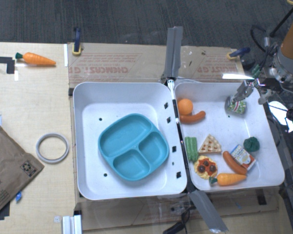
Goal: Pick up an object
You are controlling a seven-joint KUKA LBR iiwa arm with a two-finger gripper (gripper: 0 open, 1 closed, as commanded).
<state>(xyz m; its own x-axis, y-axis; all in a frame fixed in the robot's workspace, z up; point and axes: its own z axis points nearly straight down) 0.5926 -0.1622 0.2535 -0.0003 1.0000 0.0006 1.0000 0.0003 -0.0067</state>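
Gripper closed on a crumpled green-grey object, upper right bin; blue tray in left bin.

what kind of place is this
Likely a robot lab test bench: two white bins on cardboard, toy food such as a carrot, a blue divided tray, and a gripper reaching in.

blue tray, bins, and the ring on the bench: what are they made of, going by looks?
Blue tray: likely moulded plastic, matte, with uniform colour and rounded compartment walls.
Bins: probably thin white plastic, smooth, slightly glossy, with rounded corners.
Ring: looks like a tape roll, pale and translucent; material unclear.
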